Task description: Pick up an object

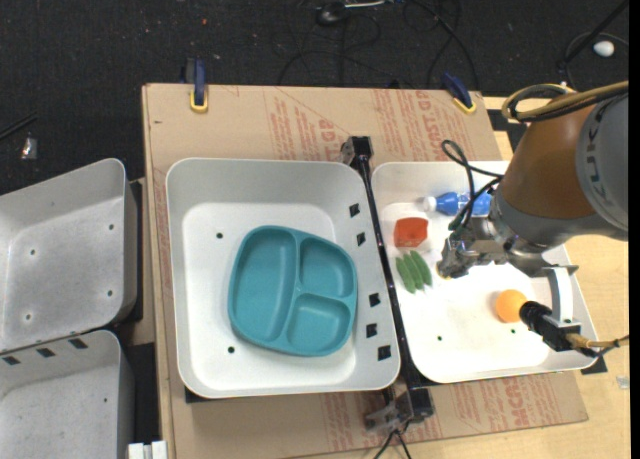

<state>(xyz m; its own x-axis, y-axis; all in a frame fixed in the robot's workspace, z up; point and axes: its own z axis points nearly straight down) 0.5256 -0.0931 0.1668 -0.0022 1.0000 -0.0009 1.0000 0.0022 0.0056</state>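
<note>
Hovering fingers (452,259) just right of green pod (414,271), apart; grip state unclear

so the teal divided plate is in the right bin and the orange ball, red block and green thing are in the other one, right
Not quite. The camera view shows the teal divided plate in the left bin, not the right. The orange ball, red block and green thing lie in the right bin.
</note>
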